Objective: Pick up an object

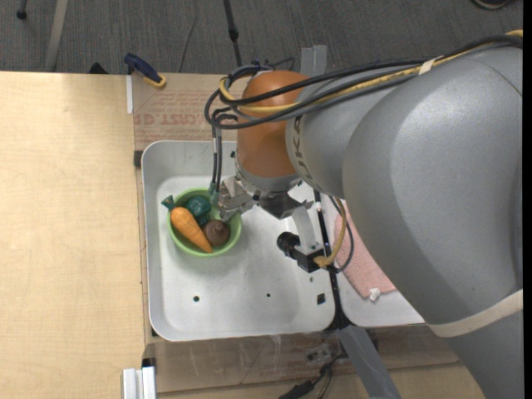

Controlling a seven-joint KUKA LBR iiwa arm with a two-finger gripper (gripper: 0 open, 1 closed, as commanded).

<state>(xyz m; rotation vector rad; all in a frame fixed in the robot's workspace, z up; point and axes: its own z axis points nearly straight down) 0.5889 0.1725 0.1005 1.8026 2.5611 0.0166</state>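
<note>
Gripper (226, 199) sits at the green bowl's (180, 241) 2 o'clock rim; can't tell its state, wrist blocks it. Bowl lies in the left white bin (249, 306), holding an orange carrot (189, 229), a teal ball (199, 204) at 12 o'clock, a brown piece (219, 232) at 3 o'clock. Pink cloth (363, 266) lies at the bin's 3 o'clock.

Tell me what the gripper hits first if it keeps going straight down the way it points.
Probably the green bowl: the gripper sits over its upper right rim, near the brown item beside the carrot. Depth is unclear from above.
</note>
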